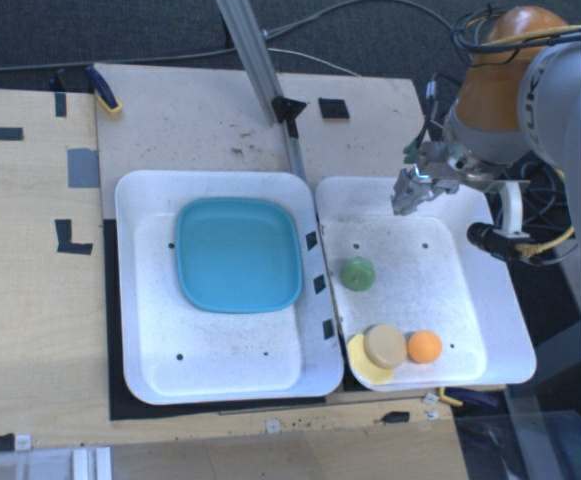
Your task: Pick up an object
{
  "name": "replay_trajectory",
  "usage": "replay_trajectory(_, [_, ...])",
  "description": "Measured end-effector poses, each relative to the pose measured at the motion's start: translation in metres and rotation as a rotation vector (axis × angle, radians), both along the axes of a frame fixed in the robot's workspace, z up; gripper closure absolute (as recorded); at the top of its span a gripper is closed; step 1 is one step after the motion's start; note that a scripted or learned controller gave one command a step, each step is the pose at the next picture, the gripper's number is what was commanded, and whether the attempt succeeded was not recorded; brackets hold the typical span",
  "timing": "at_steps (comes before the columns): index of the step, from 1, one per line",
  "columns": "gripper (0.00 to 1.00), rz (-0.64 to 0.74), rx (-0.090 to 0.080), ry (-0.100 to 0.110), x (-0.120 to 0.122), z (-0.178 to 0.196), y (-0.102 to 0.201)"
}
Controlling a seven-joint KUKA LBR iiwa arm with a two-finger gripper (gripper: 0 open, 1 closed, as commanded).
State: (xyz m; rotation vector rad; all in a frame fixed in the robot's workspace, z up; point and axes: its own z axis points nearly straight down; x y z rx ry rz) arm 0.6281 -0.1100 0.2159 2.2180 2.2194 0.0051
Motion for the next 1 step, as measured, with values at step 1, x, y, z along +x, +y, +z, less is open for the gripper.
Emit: replay_trajectory(1, [1.00,0.000,0.000,0.002,0.0066,0.0439,-0.0003])
